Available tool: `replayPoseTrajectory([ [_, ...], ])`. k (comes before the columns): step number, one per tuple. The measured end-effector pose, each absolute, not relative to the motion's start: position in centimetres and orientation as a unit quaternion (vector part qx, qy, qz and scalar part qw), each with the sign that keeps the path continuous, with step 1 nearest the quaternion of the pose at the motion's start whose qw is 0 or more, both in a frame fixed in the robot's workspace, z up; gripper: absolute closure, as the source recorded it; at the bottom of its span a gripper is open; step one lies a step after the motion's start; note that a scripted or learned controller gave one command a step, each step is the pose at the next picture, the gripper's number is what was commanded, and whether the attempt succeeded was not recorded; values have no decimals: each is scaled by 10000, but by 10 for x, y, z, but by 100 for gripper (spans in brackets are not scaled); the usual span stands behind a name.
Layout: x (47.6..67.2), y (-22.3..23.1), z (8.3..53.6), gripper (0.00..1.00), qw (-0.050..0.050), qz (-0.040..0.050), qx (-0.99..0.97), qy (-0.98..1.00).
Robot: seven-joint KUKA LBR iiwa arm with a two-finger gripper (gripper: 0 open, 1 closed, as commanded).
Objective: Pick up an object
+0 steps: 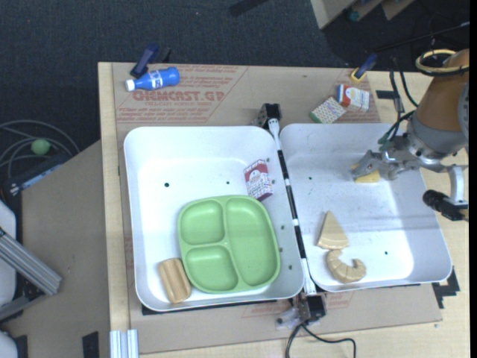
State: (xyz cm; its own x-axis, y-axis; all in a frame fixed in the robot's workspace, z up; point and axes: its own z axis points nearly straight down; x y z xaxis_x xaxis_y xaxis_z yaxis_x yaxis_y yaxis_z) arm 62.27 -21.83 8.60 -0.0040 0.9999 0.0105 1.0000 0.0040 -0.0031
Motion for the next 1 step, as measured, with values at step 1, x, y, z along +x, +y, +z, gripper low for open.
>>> replayPoseTrajectory([
  [1,666,-211,84,0,75,-10,-7064,-7078],
])
